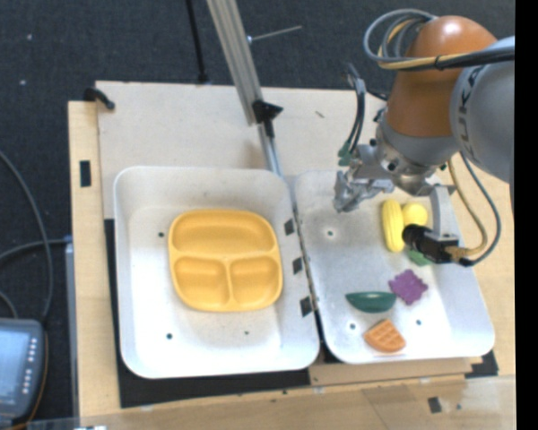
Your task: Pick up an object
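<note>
Your arm (448,70) reaches in from the right, its orange band above the wrist, and the gripper (348,195) hangs over the upper left corner of the right bin (336,258). From this slant you cannot tell whether the jaws are released or clenched; nothing is seen between them.

Note the contents of the right bin. A yellow corn-shaped piece (394,224) lies just right of the gripper, apart from it, with a second yellow piece (416,214) touching its right side. A small green item (420,257) sits just below those, partly hidden by a black fitting on the arm. Lower in the bin you have a purple piece (408,286), a dark green bowl-shaped piece (370,302) just to its left, and an orange waffle-patterned piece (385,336) near the front wall. All of these rest on the bin floor.

The left bin (143,195) holds a yellow divided tray (224,259), lying flat near its centre, with three compartments.

Both bins stand side by side, touching, on the surface (179,124). An aluminium post (238,52) rises from behind the bins.
</note>
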